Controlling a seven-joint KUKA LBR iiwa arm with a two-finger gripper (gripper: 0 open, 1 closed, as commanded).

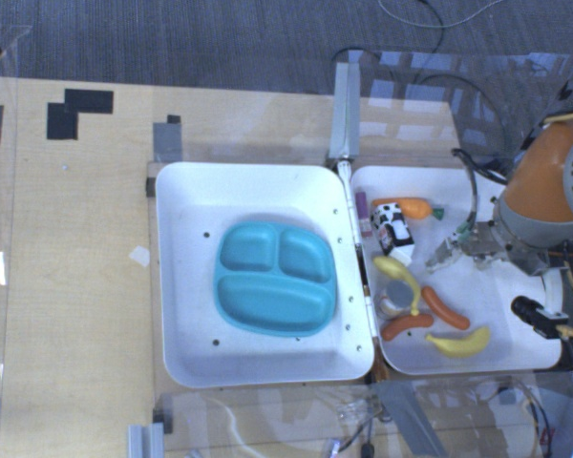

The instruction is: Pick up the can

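Note:
The can [394,301] is a small grey round item in the right bin [525,351], near its left wall. A yellow banana [399,271] curves over its top and a red sausage [406,326] lies just below it. My gripper [463,254] hangs over the middle of the right bin, to the right of the can and a little farther back, apart from it. Its metal fingers [445,254] stand open with nothing between them. The grey arm with its orange band [552,177] reaches in from the right.
The right bin also holds a carrot [415,208], a black-and-white carton [393,229], a second sausage [444,308] and another banana [458,342]. A blue divided plate [275,280] sits in the left bin [186,256]. A black cable loops beside the gripper.

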